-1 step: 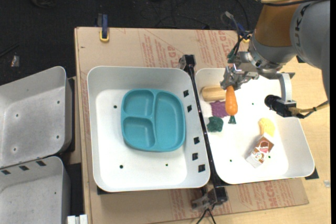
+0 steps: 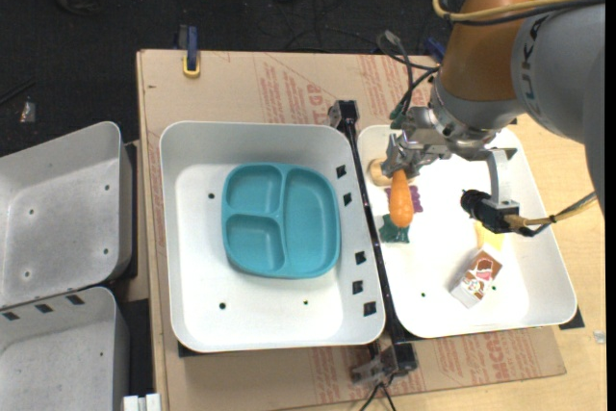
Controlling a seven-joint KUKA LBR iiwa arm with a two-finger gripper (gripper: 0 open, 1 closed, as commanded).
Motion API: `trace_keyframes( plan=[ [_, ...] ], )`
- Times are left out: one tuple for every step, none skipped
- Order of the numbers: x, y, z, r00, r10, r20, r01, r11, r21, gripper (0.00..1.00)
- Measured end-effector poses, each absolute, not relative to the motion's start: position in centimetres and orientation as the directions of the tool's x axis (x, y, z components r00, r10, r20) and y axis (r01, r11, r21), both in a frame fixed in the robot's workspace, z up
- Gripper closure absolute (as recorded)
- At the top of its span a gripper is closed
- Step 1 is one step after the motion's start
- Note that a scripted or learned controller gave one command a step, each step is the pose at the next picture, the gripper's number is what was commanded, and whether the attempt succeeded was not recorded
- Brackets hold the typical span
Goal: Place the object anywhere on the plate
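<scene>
Hovering in the right white bin [image 2: 539, 303], the claw [image 2: 402, 170] grips the top of an orange plastic carrot [image 2: 399, 203], so the transfer step follows: lift and carry left to the teal divided plate [image 2: 281, 219].

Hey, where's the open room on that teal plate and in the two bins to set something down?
All three compartments of the teal divided plastic plate look bare. White floor rings it inside the left white bin. The right white bin is crowded: orange toy carrot, small printed box, pincer.
</scene>
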State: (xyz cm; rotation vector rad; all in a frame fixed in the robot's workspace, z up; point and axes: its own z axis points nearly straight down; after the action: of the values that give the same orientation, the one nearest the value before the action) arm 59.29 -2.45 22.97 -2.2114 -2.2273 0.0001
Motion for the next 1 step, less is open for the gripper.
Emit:
trace_keyframes(
  plan=[
    [58.2, 2.55, 23.45, -0.008, 1.0, 0.002, 1.0, 0.008, -0.002, 1.0]
  ],
)
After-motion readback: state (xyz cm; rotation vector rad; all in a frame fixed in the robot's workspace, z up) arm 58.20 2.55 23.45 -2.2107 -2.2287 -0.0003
